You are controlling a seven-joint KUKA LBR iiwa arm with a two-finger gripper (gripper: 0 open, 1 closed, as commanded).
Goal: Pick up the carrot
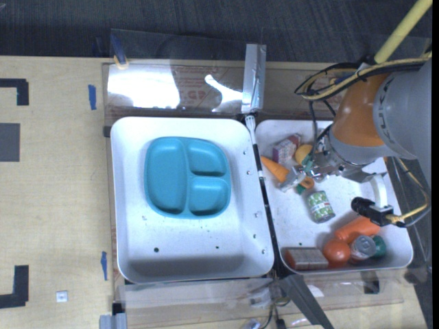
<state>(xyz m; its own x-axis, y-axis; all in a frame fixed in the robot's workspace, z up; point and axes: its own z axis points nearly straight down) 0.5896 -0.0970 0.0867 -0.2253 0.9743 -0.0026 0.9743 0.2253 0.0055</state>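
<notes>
The carrot (275, 168) is seen lying by the right bin's (398, 256) left wall, the pincer (302, 177) lowered just beside it, its spread impossible to tell, so a centred, straight-down close is wanted.

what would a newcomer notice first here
The bright blue divided plate in the middle of the left bin stands out most. Next comes the grey arm's gripper low in the cluttered right bin, beside the orange carrot near that bin's left wall.
</notes>
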